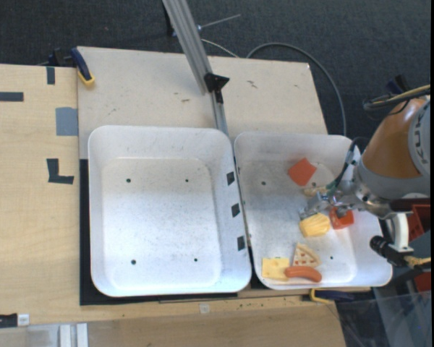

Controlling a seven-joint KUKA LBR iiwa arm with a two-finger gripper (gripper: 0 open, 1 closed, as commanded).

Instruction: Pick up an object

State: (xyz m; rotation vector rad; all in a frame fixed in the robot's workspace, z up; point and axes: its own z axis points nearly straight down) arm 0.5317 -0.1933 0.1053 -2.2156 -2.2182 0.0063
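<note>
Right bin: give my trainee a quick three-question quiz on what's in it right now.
1. True or false: the orange block lies in the right bin.
2. Which item lies nearest the gripper? A) yellow piece B) sausage-shaped toy C) blue-handled clamp
3. Fill in: the small red block sits to the ___ of the yellow piece in the camera view.

Key: 1 true; 2 A; 3 right.

grey arm [427,147], orange band [387,147]
</note>
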